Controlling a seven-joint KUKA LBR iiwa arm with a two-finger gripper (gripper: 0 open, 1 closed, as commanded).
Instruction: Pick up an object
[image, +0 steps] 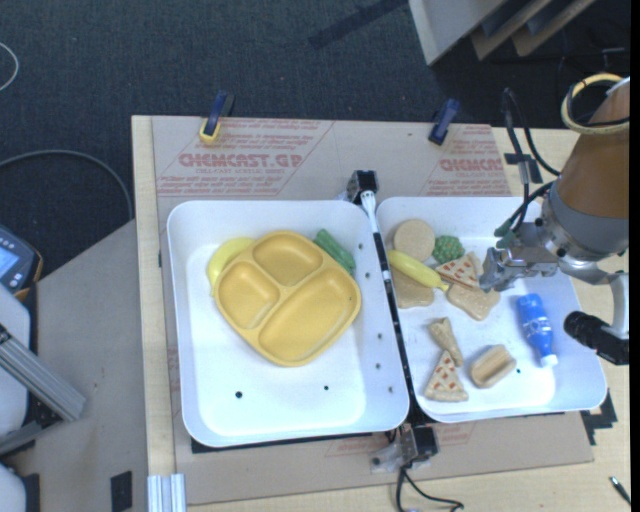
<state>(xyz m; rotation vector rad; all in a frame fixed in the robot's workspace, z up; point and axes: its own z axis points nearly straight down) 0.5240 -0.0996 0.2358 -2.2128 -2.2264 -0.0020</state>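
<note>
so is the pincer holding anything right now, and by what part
It cannot be told. The pincer is low in the right bin, at the pizza slice and toast, but the view shows nothing clearly between its tips.

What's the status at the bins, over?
Gripper low in the right bin, at the pizza slice. Nothing seen between its fingers. Banana, broccoli and blue bottle crowd close. Yellow tray in the left bin.

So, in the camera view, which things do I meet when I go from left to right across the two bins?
Yellow divided plate → green item at the plate's edge → banana → pizza slice → bread roll → blue bottle.
</note>
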